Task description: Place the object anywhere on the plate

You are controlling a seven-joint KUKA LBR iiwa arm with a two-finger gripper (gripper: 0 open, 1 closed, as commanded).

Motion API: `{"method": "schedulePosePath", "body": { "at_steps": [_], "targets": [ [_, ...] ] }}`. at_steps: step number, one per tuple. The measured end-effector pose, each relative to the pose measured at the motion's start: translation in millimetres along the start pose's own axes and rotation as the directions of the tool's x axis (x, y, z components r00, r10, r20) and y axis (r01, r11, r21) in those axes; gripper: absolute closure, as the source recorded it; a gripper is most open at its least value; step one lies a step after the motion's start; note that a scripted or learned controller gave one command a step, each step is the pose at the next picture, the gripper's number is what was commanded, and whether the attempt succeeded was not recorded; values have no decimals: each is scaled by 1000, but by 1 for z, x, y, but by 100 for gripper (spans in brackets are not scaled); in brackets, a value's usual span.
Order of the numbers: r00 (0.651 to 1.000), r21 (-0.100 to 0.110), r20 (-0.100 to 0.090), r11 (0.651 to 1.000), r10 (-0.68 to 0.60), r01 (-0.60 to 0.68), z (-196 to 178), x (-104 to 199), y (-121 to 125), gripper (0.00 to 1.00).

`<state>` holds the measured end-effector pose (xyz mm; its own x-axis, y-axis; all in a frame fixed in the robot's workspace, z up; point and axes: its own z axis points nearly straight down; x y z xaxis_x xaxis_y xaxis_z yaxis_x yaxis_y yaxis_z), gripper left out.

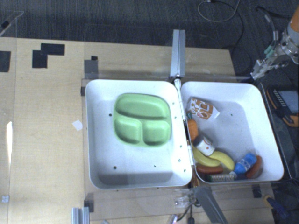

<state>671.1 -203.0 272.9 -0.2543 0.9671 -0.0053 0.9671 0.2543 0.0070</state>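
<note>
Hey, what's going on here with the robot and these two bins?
A robot arm is set to put an object on the green plate, which sits in the left bin. Nothing has been picked yet: the gripper is up at the top right, outside the right bin and away from the objects. The carton, banana, blue bottle and other items all lie in the right bin, mostly along its near edge. Nothing lies on the plate.

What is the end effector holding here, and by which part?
Nothing is visibly held. The end effector sits above the right bin's far corner, away from the green plate.
</note>
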Motion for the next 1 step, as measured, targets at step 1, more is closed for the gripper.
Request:
{"method": "schedulePosePath", "body": {
  "at_steps": [1],
  "targets": [
    [993,1,-3,993,-121,121,79,45,-45,100]
  ]
}}
